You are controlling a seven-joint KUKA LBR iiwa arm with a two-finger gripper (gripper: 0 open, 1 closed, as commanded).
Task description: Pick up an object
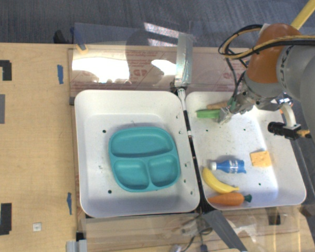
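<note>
My gripper (227, 113) is low at the back of the right bin (283, 193), at the right end of a green stick-shaped object (205, 113). A small tan piece (216, 106) lies just behind that green object. The gripper touches or overlaps the green object's end, and its hold on it is unclear. Toward the bin's front lie a small blue bottle (229, 166), a yellow banana (217, 181) and an orange carrot (228, 199). An orange square block (260, 159) sits to the right of the bottle.
The left bin (89, 140) holds a teal divided plate (143, 158). A metal divider (182, 67) and clear sheeting stand behind the bins. The arm's orange band (270, 51) and cables hang over the right bin's back right corner.
</note>
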